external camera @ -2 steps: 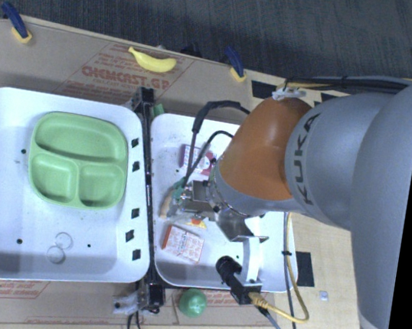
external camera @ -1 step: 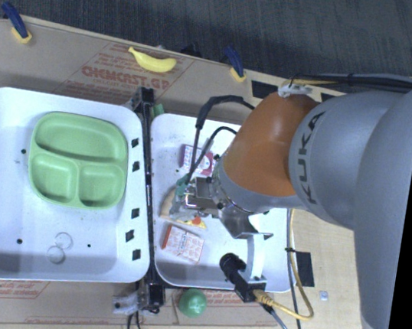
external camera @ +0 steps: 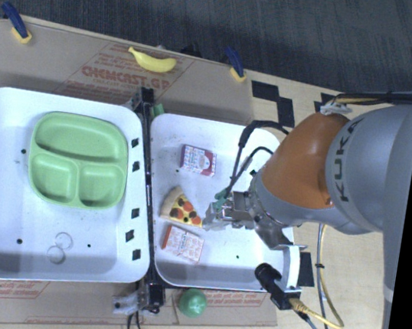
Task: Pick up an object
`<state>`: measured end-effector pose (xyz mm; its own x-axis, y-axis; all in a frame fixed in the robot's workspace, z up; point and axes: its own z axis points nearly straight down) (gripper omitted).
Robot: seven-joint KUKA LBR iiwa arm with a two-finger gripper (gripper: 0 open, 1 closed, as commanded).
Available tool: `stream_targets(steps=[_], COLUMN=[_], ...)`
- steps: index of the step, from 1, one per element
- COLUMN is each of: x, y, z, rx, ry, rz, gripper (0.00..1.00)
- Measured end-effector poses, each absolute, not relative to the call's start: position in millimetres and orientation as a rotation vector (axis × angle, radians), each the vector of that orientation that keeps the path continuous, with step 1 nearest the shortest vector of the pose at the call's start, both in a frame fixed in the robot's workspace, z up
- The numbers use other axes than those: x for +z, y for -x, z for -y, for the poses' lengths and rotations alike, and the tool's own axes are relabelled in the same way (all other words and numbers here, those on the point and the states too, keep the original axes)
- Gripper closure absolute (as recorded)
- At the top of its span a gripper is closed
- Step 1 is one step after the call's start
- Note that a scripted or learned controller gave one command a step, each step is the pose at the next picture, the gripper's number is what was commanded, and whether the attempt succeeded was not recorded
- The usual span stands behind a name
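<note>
Camera view: gripper [external camera: 212,215] is hovering low in the right bin [external camera: 196,276], just at three o'clock of the pizza slice [external camera: 180,207], likely lining up a grab; whether it is gripping anything, I cannot tell. Two small cartons are lying at twelve [external camera: 197,159] and six [external camera: 182,243] o'clock.

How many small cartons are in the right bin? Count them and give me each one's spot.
2. One carton lies toward the right bin's far side; the other carton lies near its front edge. The arm may hide more.
</note>
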<state>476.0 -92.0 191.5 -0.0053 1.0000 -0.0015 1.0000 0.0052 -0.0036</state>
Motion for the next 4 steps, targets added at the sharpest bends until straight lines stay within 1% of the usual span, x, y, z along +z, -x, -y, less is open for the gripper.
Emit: stream_targets(steps=[1,2,3,4], x=[262.9,207.6,199.3,209.5], y=[-529.3,-519.1,-476.1,-476.9], z=[158.3,184.7,195.2,158.7], rx=[0.0,0.004,0.003,0.002], ry=[2.219,2.214,2.213,2.21], rz=[2.227,2.225,2.227,2.229], gripper=[1.0,1.0,1.0,1.0])
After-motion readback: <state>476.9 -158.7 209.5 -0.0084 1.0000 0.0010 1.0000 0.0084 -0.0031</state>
